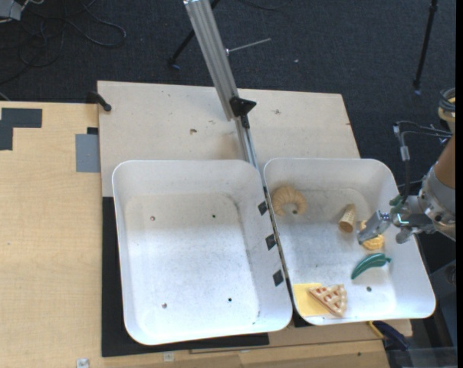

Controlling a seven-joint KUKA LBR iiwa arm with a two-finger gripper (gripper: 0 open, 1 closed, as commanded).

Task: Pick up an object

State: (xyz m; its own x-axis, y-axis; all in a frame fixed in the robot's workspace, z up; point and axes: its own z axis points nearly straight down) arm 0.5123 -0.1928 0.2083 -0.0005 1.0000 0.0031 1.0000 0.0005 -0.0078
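You have two shallow white bins side by side on the bench: the left bin point(139, 205) and the right bin point(400, 282), which carries all the objects. The arm point(450, 182) reaches in over the right bin's right rim, and its gripper point(388, 227) sits low over the bin's right part. You can make out the fingers point(369, 232) parted, one toward the left and one toward the right, and nothing is visibly caught between them; the view is small and soft there, so take that reading as likely rather than sure. Just under the left fingertip lies a small yellow piece point(374, 243), touching or nearly touching it; you cannot tell which. Just left of the gripper a tan cone-shaped piece point(346, 218) lies with its long axis running up and down the view, tilted slightly, its wider end toward the near side. Below the gripper a green pepper-like piece point(369, 265) lies on the bin floor, its long axis slanting from lower left to upper right, the slimmer end pointing right. Near the front rim, a waffle wedge point(329, 298) rests on a yellow slice, its tip pointing left. A croissant point(287, 200) sits by the divider between the bins, well apart from the gripper, its curve opening downward.
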